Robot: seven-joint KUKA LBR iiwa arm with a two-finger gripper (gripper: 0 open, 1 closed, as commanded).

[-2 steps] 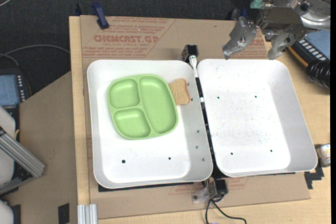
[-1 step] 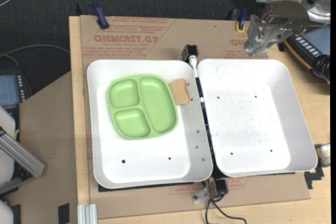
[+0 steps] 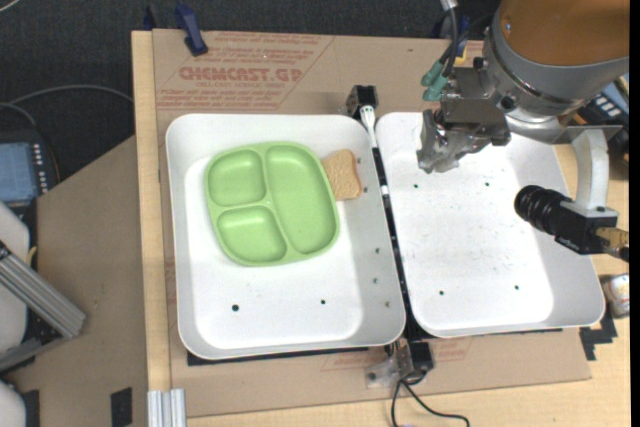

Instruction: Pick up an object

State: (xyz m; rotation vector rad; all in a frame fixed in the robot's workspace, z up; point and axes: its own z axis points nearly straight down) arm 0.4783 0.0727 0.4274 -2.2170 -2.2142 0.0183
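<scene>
— Where are the objects seen in relation to the gripper (image 3: 437,158)?

— Both are found in the left bin (image 3: 190,215), well apart from the jaws, which are poised over the upper left corner of the right bin (image 3: 500,255). A green divided plate (image 3: 270,203) is seen in the upper middle of the left bin, and a tan cracker-like biscuit (image 3: 343,174) is seen touching the plate's right rim. From the jaws, both lie across the black seam between the bins, toward the view's left and slightly down; the biscuit is the nearer of the two.

— How are they oriented?

— The biscuit's long axis is seen running roughly up and down the view, tilted a little, nearly parallel to the seam. The plate is a rounded rectangle, rotated slightly, with its single tall compartment toward the biscuit and its two smaller ones toward the left.

— And the jaws?

— They are pointed downward at the bin floor, and nothing is seen between them; whether they are open or closed cannot be told. It is judged that a sideways crossing over the seam would be required before any grasp, and that the biscuit would best be closed upon across its shorter width.
</scene>
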